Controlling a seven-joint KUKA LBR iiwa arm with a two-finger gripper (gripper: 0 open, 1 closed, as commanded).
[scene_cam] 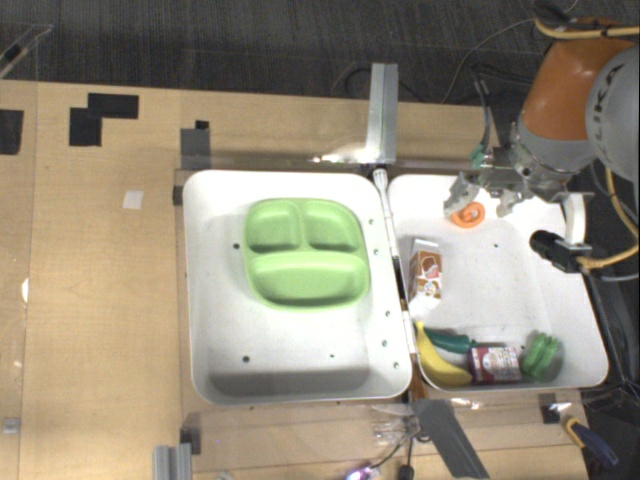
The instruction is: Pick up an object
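Note:
My gripper (483,200) hovers over the far part of the right bin (560,298), its two fingers spread apart and open. A small orange round object (467,215) lies on the bin floor just under the left fingertip (459,194), not clamped between the fingers. Nearer the middle of the bin, by its left wall, lies a white and brown snack packet (427,271). Along the front wall lie a yellow banana (441,360), a dark red bottle (492,360) with a teal piece (452,342) beside it, and a green ridged object (543,354).
The left bin (215,298) holds a green divided plate (303,251). A metal post (384,108) stands behind the wall between the bins. Black cables (560,250) hang at the right bin's right side.

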